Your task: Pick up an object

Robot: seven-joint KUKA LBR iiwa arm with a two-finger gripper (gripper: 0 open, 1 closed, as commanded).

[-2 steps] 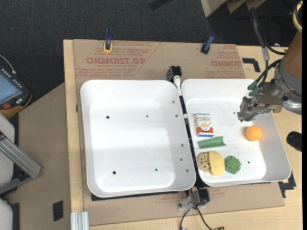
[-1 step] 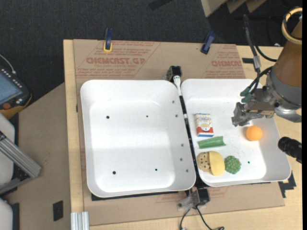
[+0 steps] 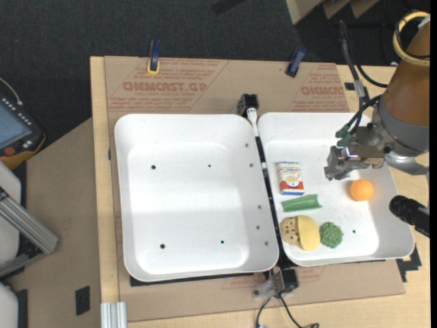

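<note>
Nearest to us, along the front edge of the right bin, we find three small things in a row: a cookie, a yellow piece touching it, and a green knobbly ball just beside that. Behind them, toward the bin's middle, lies a green stick, and behind that a small white carton with red and blue print, close to the bin's left wall. An orange ball sits apart from the rest, nearer the right edge. The left bin lies beside it.

We judge the task as hardly begun: every object rests on the bin floor and nothing is lifted. The gripper hangs over the right bin, between the carton and the orange ball, and we see nothing between its fingers. We cannot tell from this angle how far they are spread.

The orange ball is the closest candidate, lying just beside the gripper on the side toward the front right corner; the carton is a little farther off toward the left wall. We cannot say which one the arm is aiming for. What is left, as we read it, is the whole descent, closure and lift.
</note>
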